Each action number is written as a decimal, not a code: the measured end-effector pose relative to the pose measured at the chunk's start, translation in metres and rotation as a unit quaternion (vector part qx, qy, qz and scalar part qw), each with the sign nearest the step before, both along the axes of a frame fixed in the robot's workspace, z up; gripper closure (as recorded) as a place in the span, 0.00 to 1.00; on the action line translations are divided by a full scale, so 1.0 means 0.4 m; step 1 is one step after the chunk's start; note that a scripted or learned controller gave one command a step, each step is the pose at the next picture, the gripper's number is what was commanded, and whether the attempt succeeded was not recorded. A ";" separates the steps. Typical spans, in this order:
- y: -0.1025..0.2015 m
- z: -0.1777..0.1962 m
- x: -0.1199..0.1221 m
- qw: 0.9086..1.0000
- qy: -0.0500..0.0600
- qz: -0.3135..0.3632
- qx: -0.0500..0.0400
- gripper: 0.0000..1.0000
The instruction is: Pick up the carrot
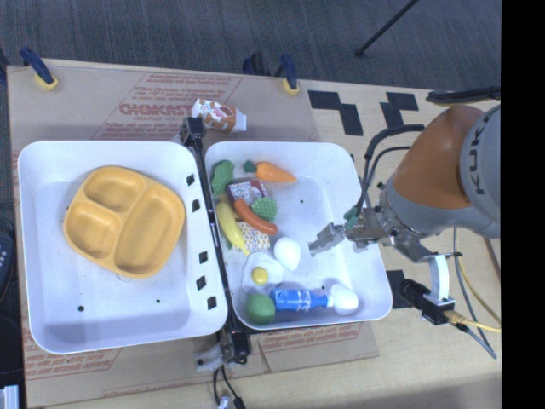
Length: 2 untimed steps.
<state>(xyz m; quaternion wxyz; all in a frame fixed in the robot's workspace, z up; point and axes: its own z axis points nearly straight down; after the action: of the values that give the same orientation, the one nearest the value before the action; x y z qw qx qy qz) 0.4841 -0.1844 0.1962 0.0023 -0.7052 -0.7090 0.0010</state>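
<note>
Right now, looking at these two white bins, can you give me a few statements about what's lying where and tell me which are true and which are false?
1. The yellow divided plate lies in the left bin. True.
2. The carrot lies on that plate. False: it lies in the right bin, near the far edge.
3. The gripper holds the carrot. False: it is over the right bin's near right part, apart from the carrot.
4. A blue bottle lies near the right bin's front edge. True.
5. A banana lies in the right bin, near the divider. True.
</note>
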 end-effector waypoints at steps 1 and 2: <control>0.086 -0.104 0.166 1.000 0.000 -0.002 0.000 0.00; 0.151 -0.264 0.304 1.000 -0.001 0.026 0.000 0.00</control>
<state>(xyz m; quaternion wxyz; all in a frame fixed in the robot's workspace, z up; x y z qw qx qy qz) 0.6056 -0.1240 0.0908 0.0016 -0.6867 -0.7269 0.0010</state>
